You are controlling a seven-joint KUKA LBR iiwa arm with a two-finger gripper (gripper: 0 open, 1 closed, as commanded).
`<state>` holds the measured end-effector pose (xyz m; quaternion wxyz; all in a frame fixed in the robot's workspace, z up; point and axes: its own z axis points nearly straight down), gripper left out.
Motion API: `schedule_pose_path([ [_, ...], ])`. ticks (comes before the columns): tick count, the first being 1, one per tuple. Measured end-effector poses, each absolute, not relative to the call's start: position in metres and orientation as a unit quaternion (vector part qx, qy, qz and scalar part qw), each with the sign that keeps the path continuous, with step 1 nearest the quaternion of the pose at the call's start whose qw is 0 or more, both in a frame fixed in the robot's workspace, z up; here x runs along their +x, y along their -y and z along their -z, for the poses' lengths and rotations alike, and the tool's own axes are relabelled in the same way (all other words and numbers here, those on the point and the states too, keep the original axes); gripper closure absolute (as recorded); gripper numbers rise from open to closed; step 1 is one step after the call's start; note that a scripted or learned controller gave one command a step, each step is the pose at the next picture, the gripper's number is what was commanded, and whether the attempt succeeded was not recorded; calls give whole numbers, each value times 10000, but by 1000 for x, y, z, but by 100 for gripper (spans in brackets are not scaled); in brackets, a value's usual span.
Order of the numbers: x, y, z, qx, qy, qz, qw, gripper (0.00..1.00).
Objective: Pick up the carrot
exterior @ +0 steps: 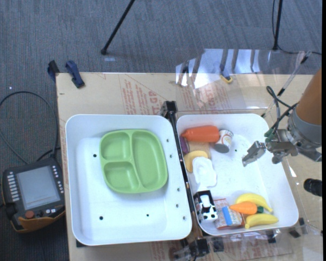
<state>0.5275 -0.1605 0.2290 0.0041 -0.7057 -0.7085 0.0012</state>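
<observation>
The carrot (244, 207) is small and orange with a green stalk end. It lies in the right bin (236, 118) near the front, between two yellow bananas (256, 200). My gripper (254, 152) hangs over the middle right of that bin, well behind the carrot and apart from it. The grey arm with its orange band reaches in from the right edge.
The right bin also holds a long orange-red item (201, 133) at the back, a small can (224, 138), a yellow and white piece (200, 165), a black-and-white box (206, 208) and a packet (226, 216). A green divided plate (133, 160) sits in the left bin (81, 145).
</observation>
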Motion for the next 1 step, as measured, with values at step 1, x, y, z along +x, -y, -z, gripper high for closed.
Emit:
schedule_pose_path([
  [1,472,186,-161,-7035,7107,-32,78,0],
])
